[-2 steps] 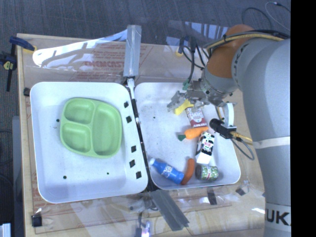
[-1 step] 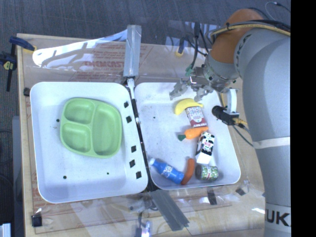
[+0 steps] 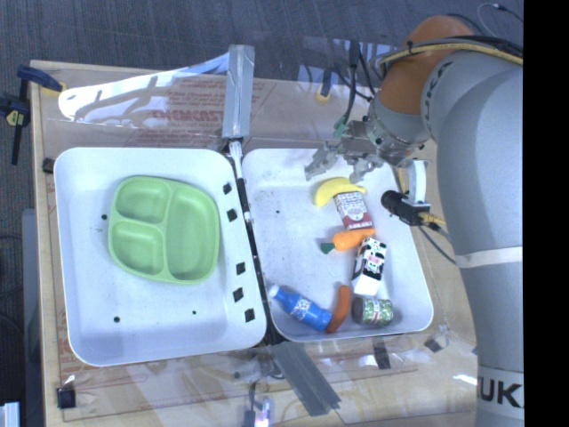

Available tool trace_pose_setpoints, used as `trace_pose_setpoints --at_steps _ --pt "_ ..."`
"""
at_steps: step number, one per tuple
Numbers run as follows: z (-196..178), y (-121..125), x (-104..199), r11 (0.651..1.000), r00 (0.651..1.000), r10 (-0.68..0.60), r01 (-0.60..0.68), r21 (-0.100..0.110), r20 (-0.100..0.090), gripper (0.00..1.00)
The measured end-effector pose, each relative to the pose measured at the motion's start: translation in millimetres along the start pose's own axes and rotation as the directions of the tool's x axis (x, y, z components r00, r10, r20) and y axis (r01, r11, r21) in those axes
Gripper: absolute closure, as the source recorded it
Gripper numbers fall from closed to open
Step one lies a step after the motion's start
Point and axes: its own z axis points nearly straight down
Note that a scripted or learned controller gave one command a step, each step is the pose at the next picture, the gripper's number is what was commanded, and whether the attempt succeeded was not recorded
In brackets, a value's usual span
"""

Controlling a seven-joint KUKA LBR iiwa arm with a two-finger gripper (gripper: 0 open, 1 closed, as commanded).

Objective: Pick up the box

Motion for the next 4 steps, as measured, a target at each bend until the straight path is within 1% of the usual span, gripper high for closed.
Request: trace_pose_setpoints --at_steps 1,2,3,4 --pt "-25.2 0.3 -4.6 0.999 0.999 0.051 -0.051 -0.001 0.001 0.0" --pt "-25.0 0.3 -4.0 0.999 0.999 0.05 -0.05 -0.001 0.001 0.0" --pt "-25.5 -0.3 -3.3 0.996 0.996 0.094 -0.094 0.0 0.001 0.0" --pt "-63.1 -1.0 7.7 0.993 0.993 0.119 -0.119 -0.001 0.0 0.0"
